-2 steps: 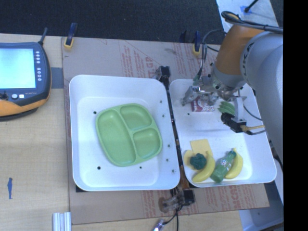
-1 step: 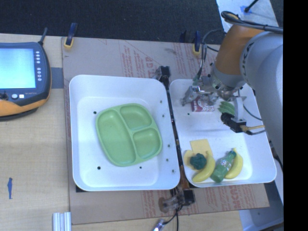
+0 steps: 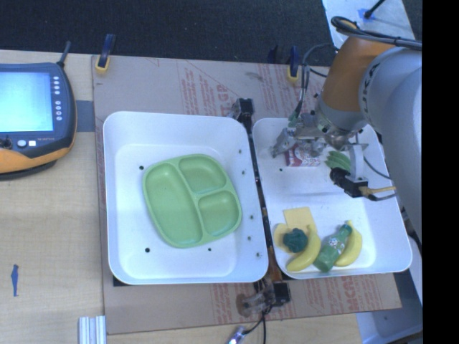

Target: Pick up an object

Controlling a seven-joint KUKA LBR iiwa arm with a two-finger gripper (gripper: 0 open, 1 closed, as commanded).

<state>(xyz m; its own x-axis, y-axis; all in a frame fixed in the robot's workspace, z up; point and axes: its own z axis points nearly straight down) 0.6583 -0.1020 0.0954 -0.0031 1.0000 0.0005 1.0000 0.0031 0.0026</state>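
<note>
A red-and-white packet [image 3: 305, 159] is seen lying directly beneath the tool [image 3: 310, 136], at the far end of the right bin [image 3: 267, 192]; whether it is pinched cannot be told, and the tool's state cannot be told either. Nearer the camera from the tool, a yellow block [image 3: 299, 217], a dark green lump [image 3: 295, 240], a banana [image 3: 308, 255] and a green bottle [image 3: 332, 248] are crowded against the bin's near rim. Bare white floor is left between them and the tool. To the tool's left, a green divided plate [image 3: 191, 200] is held by the left bin [image 3: 122, 256].
</note>
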